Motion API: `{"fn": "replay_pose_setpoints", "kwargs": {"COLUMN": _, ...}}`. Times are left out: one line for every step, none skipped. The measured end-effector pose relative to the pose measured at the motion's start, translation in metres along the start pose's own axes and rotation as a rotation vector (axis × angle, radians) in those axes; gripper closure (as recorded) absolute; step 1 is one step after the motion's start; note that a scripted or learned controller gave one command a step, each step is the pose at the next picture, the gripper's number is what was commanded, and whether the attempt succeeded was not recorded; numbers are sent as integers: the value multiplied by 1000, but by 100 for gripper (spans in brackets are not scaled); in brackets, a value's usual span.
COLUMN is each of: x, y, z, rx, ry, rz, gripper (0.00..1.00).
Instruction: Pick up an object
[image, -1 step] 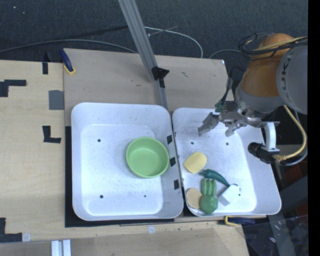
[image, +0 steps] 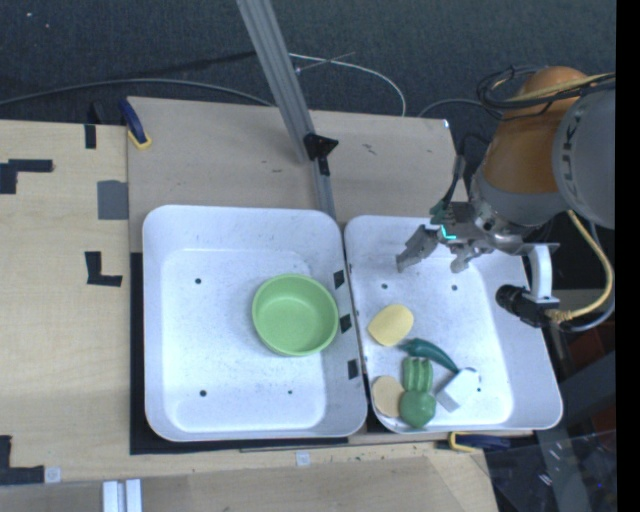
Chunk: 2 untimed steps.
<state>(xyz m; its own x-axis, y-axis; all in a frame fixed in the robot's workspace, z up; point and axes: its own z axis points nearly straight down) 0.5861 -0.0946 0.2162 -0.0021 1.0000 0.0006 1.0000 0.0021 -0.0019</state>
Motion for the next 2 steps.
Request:
{"fn": "replay_pose_setpoints", "kwargs": {"x": 0, "y": -5, "z": 65, "rx": 7, "ry": -1, "rz": 1, "gripper": 0}}
{"fn": "replay_pose_setpoints", "kwargs": {"x": -6, "y": 1, "z": 118, "rx": 6, "ry": -1, "rz": 1, "gripper": 0}}
